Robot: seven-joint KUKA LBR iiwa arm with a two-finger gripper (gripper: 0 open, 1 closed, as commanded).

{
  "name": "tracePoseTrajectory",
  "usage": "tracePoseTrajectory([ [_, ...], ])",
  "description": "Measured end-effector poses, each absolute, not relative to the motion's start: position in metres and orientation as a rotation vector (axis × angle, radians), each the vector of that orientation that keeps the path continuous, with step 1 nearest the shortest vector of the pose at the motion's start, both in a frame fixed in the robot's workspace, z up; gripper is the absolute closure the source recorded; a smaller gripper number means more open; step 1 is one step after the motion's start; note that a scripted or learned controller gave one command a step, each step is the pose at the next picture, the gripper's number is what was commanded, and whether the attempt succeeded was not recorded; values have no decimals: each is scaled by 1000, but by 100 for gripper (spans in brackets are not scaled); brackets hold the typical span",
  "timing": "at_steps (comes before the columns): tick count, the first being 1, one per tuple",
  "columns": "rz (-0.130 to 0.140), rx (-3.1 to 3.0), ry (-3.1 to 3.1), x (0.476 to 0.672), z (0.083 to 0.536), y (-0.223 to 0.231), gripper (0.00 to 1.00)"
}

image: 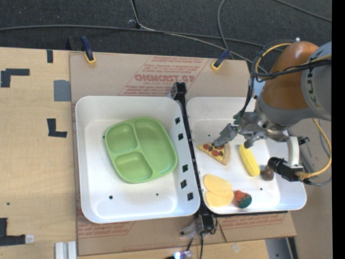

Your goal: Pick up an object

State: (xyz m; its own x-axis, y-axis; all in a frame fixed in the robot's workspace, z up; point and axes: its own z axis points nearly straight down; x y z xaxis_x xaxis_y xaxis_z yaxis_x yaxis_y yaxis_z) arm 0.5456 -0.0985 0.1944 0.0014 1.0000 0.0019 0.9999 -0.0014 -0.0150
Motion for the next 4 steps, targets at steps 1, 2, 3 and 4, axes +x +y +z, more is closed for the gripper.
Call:
tracePoseTrajectory([
  [1,2,-2219,-2222,549,201,-99,0],
  [2,6,-2218,-2219,547,157,-101,0],
  [3,7,-2218,-2218,542,105,-110,0],
  [4,2,-2220,-2223,542,85,-110,0],
])
